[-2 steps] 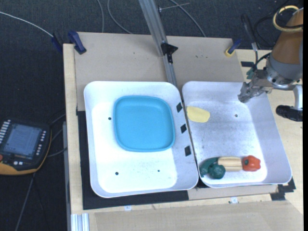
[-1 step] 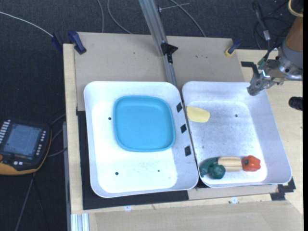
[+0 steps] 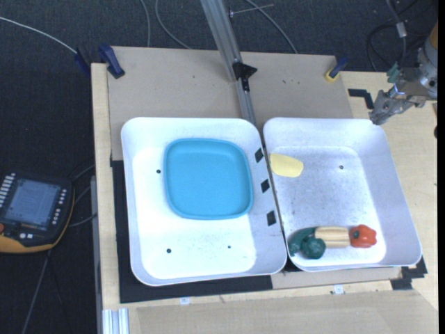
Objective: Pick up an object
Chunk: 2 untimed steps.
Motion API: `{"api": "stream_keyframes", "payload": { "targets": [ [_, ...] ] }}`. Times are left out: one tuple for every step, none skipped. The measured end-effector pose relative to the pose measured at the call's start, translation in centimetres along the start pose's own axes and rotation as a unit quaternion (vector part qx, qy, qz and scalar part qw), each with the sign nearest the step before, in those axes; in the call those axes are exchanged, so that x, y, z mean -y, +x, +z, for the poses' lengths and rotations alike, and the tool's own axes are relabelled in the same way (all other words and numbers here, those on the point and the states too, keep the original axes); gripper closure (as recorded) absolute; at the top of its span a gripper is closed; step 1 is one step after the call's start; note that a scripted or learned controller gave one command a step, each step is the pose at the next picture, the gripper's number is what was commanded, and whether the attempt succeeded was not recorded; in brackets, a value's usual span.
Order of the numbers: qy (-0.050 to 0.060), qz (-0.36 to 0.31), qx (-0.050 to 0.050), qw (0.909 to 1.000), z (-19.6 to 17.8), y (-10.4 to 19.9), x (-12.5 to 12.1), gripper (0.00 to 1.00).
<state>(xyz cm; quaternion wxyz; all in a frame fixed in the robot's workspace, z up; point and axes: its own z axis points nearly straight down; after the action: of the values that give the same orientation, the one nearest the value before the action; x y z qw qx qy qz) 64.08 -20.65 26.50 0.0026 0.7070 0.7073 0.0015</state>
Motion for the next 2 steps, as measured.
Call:
{"api": "stream_keyframes", "payload": {
  "targets": [
    [0.002, -0.001, -0.001, 1.0, -0.2, 4.2, 0.9, 1.0],
    [0.002, -0.002, -0.001, 1.0, -0.7, 9.8, 1.7, 1.0]
  ]
}}
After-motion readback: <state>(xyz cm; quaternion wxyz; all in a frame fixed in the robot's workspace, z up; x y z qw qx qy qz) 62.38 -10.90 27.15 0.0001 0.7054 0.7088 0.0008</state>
